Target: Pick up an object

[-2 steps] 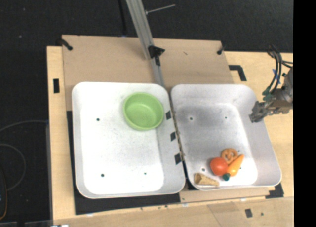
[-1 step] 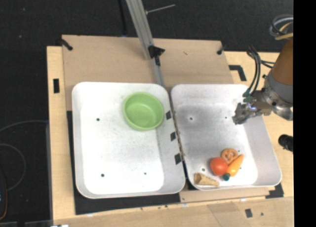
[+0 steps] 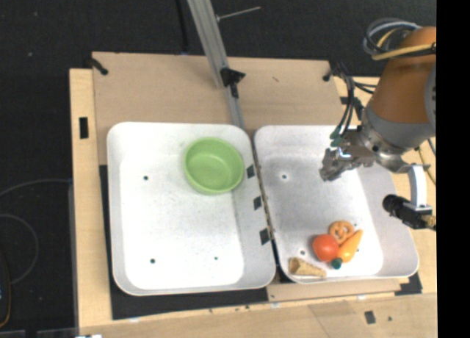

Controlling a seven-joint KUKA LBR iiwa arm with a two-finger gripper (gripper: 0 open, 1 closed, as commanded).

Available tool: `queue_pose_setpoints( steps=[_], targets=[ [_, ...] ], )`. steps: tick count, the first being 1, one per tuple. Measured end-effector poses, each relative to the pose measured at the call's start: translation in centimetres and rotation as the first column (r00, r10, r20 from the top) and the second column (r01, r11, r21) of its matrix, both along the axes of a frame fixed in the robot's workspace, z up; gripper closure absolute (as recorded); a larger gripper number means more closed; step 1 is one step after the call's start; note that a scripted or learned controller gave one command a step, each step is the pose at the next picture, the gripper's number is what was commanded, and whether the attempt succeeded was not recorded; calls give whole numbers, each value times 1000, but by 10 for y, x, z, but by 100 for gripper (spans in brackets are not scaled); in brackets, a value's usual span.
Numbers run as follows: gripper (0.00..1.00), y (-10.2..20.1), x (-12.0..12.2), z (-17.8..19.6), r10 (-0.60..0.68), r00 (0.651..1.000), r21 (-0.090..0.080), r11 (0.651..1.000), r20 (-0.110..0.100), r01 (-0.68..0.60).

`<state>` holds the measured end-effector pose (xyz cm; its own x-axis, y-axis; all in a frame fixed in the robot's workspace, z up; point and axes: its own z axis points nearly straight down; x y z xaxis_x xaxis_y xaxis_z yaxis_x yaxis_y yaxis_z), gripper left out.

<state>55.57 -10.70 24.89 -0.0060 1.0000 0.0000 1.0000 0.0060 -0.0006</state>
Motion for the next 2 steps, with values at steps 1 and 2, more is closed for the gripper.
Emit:
queue_pose_setpoints(
  steps=[1,2],
  targets=[
    [100,51,2,-9,0,1000,0,1000,1,0],
    [100,97,10,-1,2,1000,1,1000,3,-2]
  ],
)
